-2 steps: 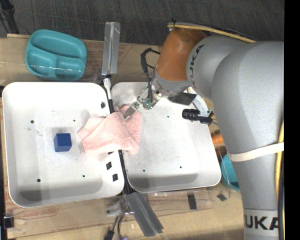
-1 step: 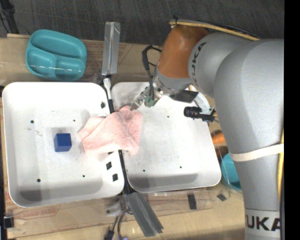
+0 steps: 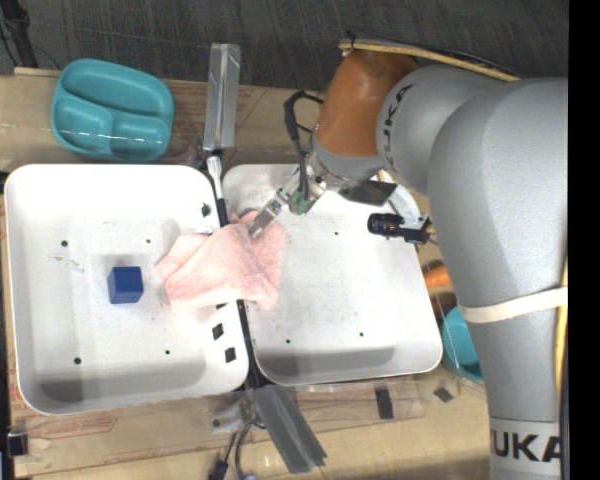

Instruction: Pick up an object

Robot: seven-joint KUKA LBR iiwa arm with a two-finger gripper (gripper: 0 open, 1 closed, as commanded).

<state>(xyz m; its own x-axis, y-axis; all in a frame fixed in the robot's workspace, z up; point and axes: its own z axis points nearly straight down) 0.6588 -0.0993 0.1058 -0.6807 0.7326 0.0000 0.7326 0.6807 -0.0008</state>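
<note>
A: Desk (image 3: 10,98), two white bins side by side. Where is the gripper?

B: Gripper (image 3: 267,218) is down in the far part of the right bin (image 3: 380,308), close to the wall shared by the bins. Its tip is touching the far right corner of the pink cloth (image 3: 220,263).

A: Jaws?

B: Can't tell. The tip is small and runs into the cloth's edge, so whether they are apart or together isn't readable, and no grip on the cloth can be confirmed.

A: Cloth position?

B: It is crumpled and draped over the shared wall about midway between the desk's far and near edges. The larger part is in the left bin (image 3: 40,228), and a flap hangs into the right bin.

A: Other objects?

B: A blue cube (image 3: 126,284) sits on the left bin's floor, toward the desk's left edge. It is near the cloth but not touching it. A teal moulded tray (image 3: 110,108) sits outside the bins at the desk's far left corner.

A: The arm?

B: The grey arm (image 3: 480,168) comes in over the desk's right edge and covers that side of the right bin. Its orange band (image 3: 355,103) is above the bin's far wall.
</note>
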